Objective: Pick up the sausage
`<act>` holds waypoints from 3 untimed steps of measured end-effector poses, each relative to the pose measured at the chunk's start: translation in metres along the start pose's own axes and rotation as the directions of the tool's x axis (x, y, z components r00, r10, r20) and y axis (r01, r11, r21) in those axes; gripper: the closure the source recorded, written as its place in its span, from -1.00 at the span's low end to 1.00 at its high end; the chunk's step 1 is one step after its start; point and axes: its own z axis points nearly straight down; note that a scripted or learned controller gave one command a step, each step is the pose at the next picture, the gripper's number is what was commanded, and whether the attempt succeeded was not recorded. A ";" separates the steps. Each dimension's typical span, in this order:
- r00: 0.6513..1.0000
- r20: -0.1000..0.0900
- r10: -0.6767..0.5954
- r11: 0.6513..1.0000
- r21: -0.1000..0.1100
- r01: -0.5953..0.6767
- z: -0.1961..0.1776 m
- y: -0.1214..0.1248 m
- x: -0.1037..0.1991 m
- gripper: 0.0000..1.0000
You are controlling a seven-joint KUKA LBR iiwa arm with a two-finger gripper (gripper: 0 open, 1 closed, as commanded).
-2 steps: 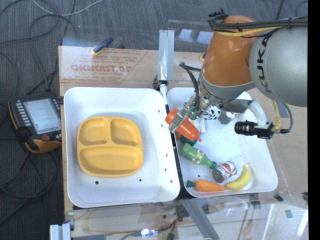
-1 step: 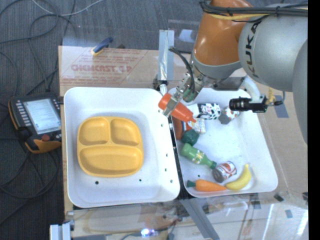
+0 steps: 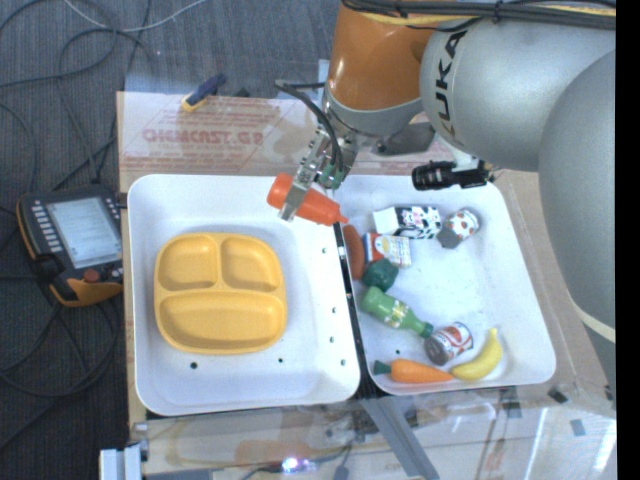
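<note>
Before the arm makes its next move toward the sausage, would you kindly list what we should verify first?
1. Sausage visible and uncovered in the right bin: ok.
2. Hand above the sausage: not ok; it is at the left bin's far right corner.
3. Hand free of other things: cannot tell; an orange item sits right at it.
4. Room around the sausage: not ok; it lies along the bin wall, with a small carton close beside it.
5. Yellow plate away from the path: ok.
</note>
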 end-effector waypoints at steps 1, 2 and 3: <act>0.952 0.001 -0.306 0.952 -0.002 0.306 -0.011 0.039 -0.006 1.00; 0.957 -0.001 -0.291 0.957 -0.003 0.291 -0.044 0.006 0.027 1.00; 0.952 -0.001 -0.307 0.952 -0.001 0.307 -0.011 0.035 0.068 1.00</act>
